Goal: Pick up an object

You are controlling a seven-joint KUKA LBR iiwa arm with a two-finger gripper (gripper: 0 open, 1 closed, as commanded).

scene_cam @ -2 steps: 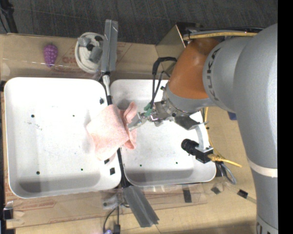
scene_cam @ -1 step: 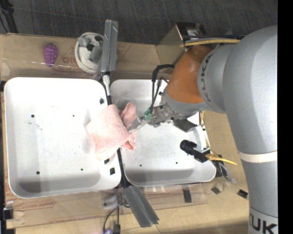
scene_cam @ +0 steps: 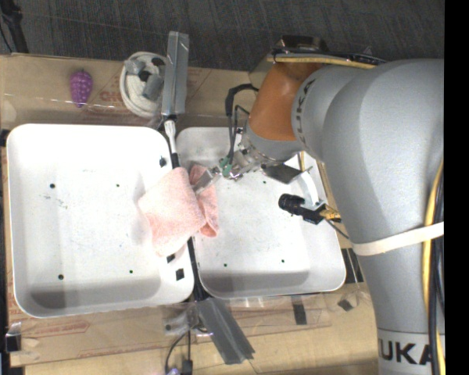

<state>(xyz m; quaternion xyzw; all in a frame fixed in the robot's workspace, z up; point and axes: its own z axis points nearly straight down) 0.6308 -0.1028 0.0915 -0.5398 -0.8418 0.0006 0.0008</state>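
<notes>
A pink cloth lies draped over the wall between the two white bins, part in the left bin and part in the right bin. My gripper reaches in from the right and sits low at the cloth's upper right edge, near the back of the right bin. Its tip touches or nearly touches the cloth there. The grey arm with its orange band covers the right bin's back right corner.
A purple grape-like toy and a white coil of cable lie on the bench behind the left bin. A grey upright bar stands between the bins at the back. A black fitting sticks out over the right bin.
</notes>
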